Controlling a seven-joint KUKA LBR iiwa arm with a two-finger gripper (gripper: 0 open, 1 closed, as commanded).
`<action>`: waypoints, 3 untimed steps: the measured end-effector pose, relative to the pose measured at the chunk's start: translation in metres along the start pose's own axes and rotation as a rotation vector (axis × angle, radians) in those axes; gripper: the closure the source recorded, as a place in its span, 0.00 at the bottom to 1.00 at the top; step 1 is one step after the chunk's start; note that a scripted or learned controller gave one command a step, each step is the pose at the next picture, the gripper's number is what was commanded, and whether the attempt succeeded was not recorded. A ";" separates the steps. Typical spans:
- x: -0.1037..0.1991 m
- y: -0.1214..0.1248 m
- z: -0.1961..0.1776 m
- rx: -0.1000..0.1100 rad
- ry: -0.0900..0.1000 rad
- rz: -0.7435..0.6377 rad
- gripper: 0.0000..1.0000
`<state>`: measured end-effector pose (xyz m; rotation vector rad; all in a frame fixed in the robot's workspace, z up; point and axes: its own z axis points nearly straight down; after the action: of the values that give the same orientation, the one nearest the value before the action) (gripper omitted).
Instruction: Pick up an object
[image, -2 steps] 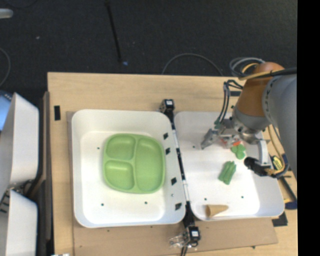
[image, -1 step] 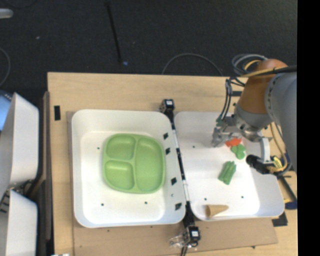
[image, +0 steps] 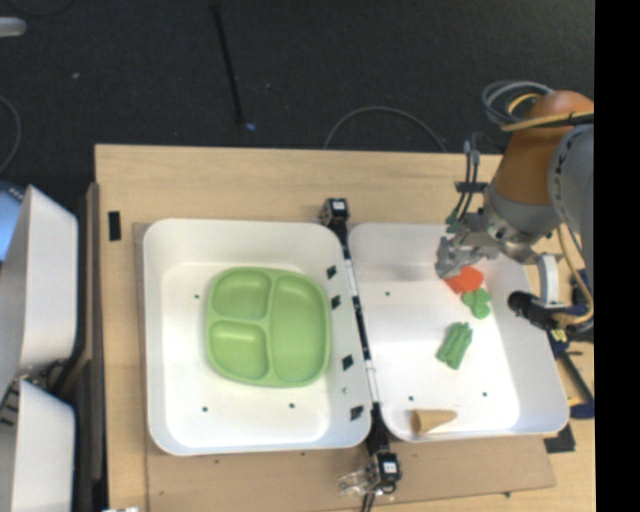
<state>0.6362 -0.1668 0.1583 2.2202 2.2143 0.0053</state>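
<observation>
1. At the lower edge of the frame, a small black-and-metal clamp (image: 372, 472) sits on the wooden bench (image: 250, 480) where the two white bins meet.
2. Just above it, in the lower corner of the right bin (image: 530, 400), lies a tan wedge-shaped piece (image: 433, 421), close to the bin's near rim and well apart from the other objects.
3. Further up, near the middle of the right bin, a green ridged block (image: 455, 344) lies tilted on the bin floor, with bare white floor all round it.
4. Up and to the right of that block, a small green rounded piece (image: 478, 303) touches or nearly touches an orange-red object (image: 465, 281) just above it.
5. The gripper (image: 456, 262) is right at the upper edge of the orange-red object; the jaws are dark and blurred against the wrist, so whether they stand open or closed I cannot tell, nor whether they touch the object.
6. In the left bin (image: 170, 400), centre-left of the frame, a light green divided plate (image: 268, 326) lies flat, away from the arm.
7. A black hinged strip (image: 352, 320) runs between the bins.
8. At the right edge, black fittings and cables (image: 545, 305) crowd the right bin's far side beside the arm (image: 535, 165), with its orange band.
9. At the upper frame, loose cables (image: 385, 125) lie on the dark floor beyond the bench.
</observation>
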 end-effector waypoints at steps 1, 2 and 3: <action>-0.004 -0.008 -0.052 0.000 0.000 0.006 1.00; -0.005 -0.006 -0.106 -0.001 -0.001 -0.003 1.00; 0.040 -0.023 -0.094 0.006 0.001 -0.007 1.00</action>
<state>0.6123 -0.1263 0.2519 2.2157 2.2264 -0.0001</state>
